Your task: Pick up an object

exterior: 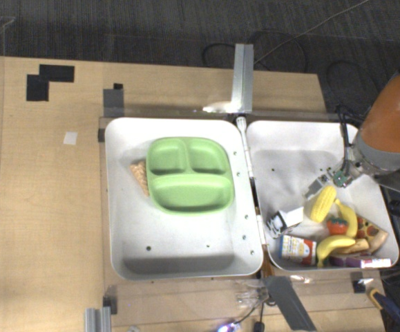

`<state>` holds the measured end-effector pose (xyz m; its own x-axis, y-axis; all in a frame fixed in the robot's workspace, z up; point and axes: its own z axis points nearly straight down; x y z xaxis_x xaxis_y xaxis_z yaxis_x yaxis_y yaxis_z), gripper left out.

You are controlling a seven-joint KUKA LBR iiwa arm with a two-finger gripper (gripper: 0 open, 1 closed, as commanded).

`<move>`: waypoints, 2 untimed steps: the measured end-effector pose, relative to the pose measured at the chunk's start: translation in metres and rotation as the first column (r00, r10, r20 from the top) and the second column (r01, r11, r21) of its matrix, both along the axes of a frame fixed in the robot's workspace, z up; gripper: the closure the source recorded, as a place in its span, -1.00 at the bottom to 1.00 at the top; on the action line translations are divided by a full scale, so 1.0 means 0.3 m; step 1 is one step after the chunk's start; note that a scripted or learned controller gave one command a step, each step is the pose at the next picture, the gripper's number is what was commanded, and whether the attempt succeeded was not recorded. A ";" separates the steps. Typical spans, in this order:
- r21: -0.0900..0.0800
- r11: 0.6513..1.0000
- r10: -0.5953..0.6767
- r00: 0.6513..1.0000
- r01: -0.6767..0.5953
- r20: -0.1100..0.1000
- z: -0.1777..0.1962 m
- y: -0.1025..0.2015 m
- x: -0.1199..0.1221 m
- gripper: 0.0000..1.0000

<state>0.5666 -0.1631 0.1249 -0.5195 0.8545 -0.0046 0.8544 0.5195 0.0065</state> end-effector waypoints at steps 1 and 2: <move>-0.004 0.998 0.070 0.998 -0.070 0.012 -0.109 0.021 -0.096 -1.00; 0.000 0.998 0.069 0.997 -0.069 0.016 -0.069 0.027 -0.089 1.00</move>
<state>0.5399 -0.1549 0.1042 -0.5773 0.8164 -0.0132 0.8162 0.5774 0.0197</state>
